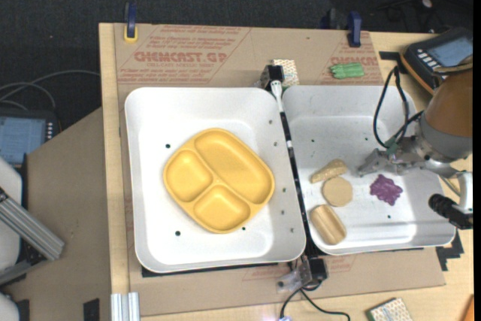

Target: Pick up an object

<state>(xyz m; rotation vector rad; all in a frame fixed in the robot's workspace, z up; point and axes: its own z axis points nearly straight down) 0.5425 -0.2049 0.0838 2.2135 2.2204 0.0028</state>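
In the right bin [323, 113] lie a purple bunch of toy grapes [386, 189], a tan wedge [329, 171], a round tan disc [337, 192] and a tan loaf-shaped piece [328, 225]. My gripper [373, 164] reaches in from the right and hovers low, just behind the grapes and to the right of the wedge. Nothing is visibly held by it. The arm's orange band [455, 110] shows at the right edge.
The left bin [150, 124] holds a yellow divided plate [218, 179]. A green object [347, 71] lies on the bench behind the right bin. A black cable [387, 98] loops over that bin's back right. A handheld device [442, 56] sits at the far right.
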